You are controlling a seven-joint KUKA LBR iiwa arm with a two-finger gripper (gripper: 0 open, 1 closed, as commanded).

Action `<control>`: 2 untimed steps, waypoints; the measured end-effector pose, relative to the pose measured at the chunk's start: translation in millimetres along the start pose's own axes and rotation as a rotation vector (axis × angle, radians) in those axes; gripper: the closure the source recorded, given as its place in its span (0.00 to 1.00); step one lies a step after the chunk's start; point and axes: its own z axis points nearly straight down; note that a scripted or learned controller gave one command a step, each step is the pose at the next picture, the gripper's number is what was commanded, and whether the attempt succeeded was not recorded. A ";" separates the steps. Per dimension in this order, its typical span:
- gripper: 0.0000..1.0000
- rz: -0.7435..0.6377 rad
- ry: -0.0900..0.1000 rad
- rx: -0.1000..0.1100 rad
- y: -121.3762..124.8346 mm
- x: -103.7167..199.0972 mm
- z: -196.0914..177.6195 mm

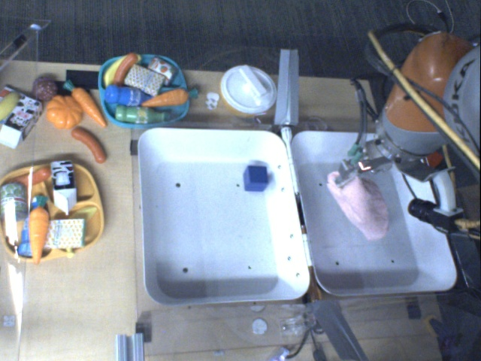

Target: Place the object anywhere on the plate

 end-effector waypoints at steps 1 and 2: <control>1.00 -0.008 -0.001 0.000 1.3 0.7 -4.8; 1.00 -0.412 0.001 -0.002 17.2 57.2 1.8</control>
